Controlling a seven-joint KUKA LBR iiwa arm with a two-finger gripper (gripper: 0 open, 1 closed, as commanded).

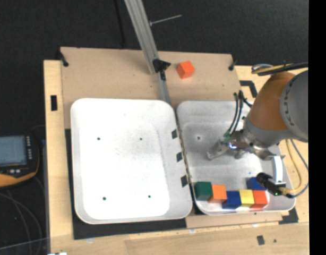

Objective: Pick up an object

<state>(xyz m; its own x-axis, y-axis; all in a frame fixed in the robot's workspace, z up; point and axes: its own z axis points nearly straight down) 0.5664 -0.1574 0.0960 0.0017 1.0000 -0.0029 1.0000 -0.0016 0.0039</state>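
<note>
a: where's your hand (216,153) now?
b: over the middle of the right bin (205,116); you can't tell whether it's clenched or released.
a: and the blocks?
b: your green block (203,190), orange block (219,193), blue block (232,199), yellow block (246,197) sit along the near wall, apart from the hand. another orange cube (185,69) lies on the counter (205,70), far side.

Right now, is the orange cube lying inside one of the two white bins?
No, the orange cube lies on the brown board behind both bins, outside the right bin.
</note>
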